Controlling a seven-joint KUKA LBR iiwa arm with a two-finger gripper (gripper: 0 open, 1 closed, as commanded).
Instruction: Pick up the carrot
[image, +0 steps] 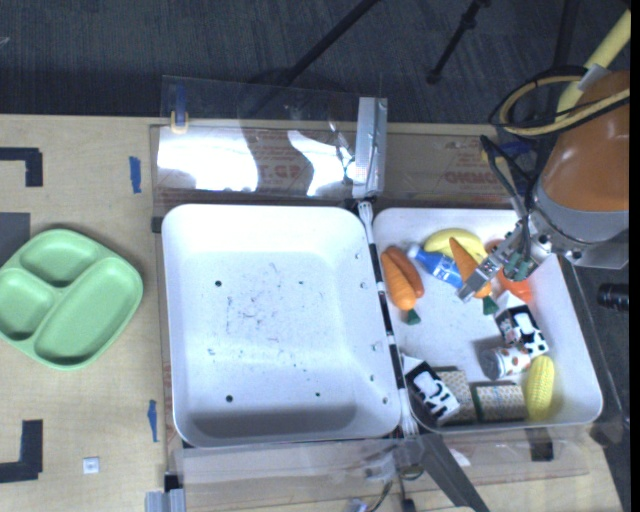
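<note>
The carrot (403, 280) is orange with a small green tip and lies at the left side of the right bin (580, 330), close to the divider. My gripper (484, 277) hangs to its right, over the middle of that bin, above an orange and blue item. A clear gap separates it from the carrot. Nothing shows between its fingers (470, 289), which look close together.
Around the gripper lie a banana (449, 240), a blue bottle (437, 264), a cow-patterned toy (521, 342), a corn cob (540, 385), a black-and-white block (430, 388) and a grey-green block (492, 398). The left bin (200, 250) adjoins. A green divided plate (65, 296) rests far left.
</note>
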